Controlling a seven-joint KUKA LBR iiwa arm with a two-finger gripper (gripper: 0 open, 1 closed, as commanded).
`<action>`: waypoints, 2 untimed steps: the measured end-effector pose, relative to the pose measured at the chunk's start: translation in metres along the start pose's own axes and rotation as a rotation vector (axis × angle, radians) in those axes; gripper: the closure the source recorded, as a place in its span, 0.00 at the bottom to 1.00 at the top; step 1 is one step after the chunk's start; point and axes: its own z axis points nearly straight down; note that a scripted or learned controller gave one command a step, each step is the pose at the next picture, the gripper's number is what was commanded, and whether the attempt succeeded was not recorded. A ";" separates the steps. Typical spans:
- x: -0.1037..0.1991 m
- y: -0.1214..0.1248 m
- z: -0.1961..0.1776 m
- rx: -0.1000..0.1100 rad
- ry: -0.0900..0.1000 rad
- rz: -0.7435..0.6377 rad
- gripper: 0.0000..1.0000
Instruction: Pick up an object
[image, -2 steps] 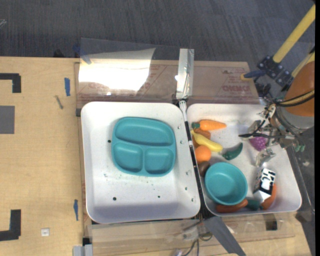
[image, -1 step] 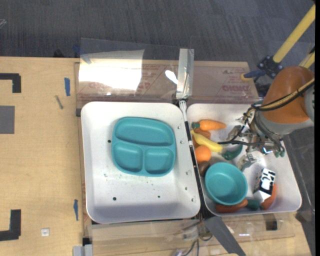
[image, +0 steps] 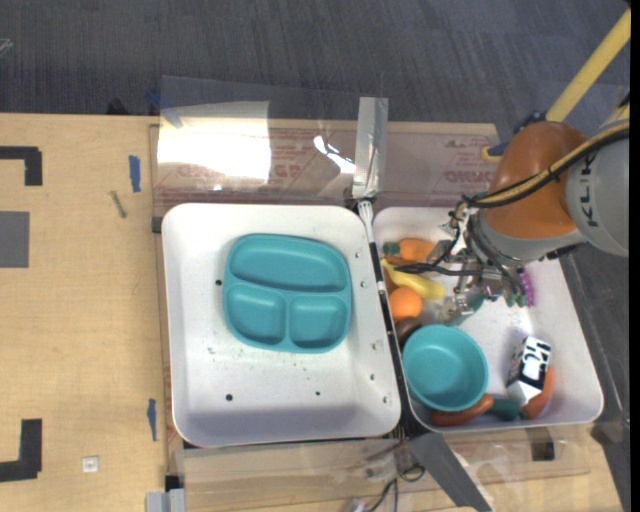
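The grey arm bears dark letters reading "KL" at the frame's edge. Reddish print on the clear panel behind the bins is too faint to read.

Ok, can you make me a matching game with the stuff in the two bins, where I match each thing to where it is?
Things:
1. divided teal tray
2. teal bowl
3. banana
4. gripper

Places:
A. front of the right bin, by the wall between the bins
B. above the bowl, low in the right bin
C. middle of the left bin
D. back of the right bin, beside an orange

Pairs: 1-C, 2-A, 3-D, 4-B
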 end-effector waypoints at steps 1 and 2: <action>0.084 0.008 -0.002 0.000 0.005 0.122 0.00; 0.078 0.008 -0.015 0.003 -0.014 0.119 1.00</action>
